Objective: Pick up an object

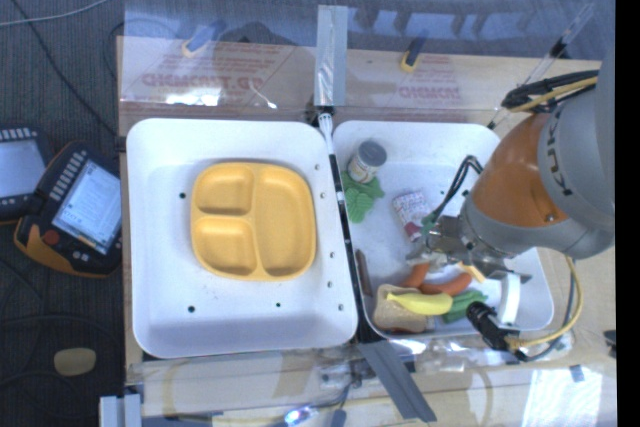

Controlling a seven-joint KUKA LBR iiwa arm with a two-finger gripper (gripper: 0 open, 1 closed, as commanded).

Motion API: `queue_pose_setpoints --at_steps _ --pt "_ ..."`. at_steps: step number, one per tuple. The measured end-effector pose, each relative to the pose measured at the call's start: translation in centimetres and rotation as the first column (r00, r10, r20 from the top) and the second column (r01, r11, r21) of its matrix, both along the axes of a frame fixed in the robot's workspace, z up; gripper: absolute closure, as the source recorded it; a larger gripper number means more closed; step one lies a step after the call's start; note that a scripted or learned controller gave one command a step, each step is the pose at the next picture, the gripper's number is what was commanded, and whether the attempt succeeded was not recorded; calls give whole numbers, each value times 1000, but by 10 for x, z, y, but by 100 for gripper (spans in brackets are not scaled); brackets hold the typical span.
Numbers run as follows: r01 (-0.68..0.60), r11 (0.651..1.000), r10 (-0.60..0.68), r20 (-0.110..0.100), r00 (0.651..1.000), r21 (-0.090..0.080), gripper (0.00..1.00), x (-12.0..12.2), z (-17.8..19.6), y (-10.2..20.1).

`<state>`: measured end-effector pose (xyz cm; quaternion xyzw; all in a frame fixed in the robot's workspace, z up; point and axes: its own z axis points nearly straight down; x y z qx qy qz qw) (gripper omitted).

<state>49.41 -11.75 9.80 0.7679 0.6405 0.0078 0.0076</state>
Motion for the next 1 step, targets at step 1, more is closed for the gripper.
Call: queue_pose_setpoints --at_steps 1 --pt "-302 953 302 -8 953 -14 100 6 -7 12"
